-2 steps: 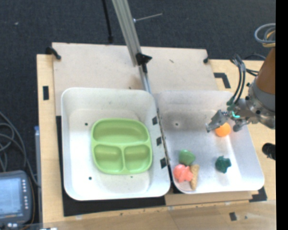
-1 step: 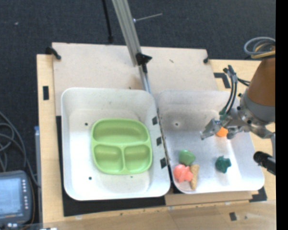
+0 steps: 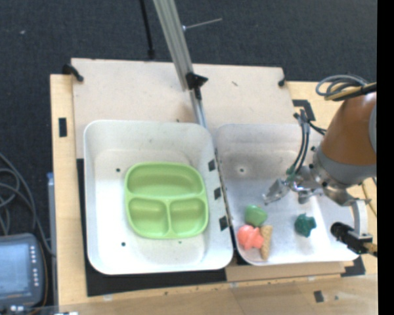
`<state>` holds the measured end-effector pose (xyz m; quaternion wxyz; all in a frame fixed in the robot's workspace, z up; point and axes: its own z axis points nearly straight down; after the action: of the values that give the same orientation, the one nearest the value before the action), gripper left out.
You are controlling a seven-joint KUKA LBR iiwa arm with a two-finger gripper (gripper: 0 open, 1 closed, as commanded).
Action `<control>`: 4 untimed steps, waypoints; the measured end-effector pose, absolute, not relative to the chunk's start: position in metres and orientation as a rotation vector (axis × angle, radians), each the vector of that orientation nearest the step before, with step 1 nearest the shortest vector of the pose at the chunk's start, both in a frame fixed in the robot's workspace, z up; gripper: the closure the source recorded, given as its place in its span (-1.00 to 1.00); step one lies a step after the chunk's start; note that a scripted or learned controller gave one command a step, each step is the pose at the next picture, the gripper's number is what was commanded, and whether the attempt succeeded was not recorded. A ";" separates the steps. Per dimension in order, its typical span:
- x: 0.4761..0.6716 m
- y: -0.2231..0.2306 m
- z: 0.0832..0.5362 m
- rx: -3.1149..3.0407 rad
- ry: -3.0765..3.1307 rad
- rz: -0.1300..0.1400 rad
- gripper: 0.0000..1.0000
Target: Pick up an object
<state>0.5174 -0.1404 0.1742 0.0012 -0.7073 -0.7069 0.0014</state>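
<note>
We saw the tool (image 3: 280, 190) at right of centre, over the right bin (image 3: 249, 143), above a green toy (image 3: 255, 214); whether open or closed, we could not tell.

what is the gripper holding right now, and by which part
Nothing. The gripper hangs over bare floor of the right bin, apart from the green toy.

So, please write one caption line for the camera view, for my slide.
KUKA arm's gripper hovers in the right bin above small toys; green divided tray in the left bin.
</note>
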 end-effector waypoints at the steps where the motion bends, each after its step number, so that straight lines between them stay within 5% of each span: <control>1: 0.512 -0.139 0.112 -2.220 -2.218 0.005 -1.00; 2: 0.515 -0.141 0.127 -2.233 -2.217 -0.005 1.00; 4: 0.534 -0.145 0.242 -2.223 -2.231 -0.007 1.00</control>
<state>0.5338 -0.1447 0.2415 -0.0042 -0.7058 -0.7084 -0.0022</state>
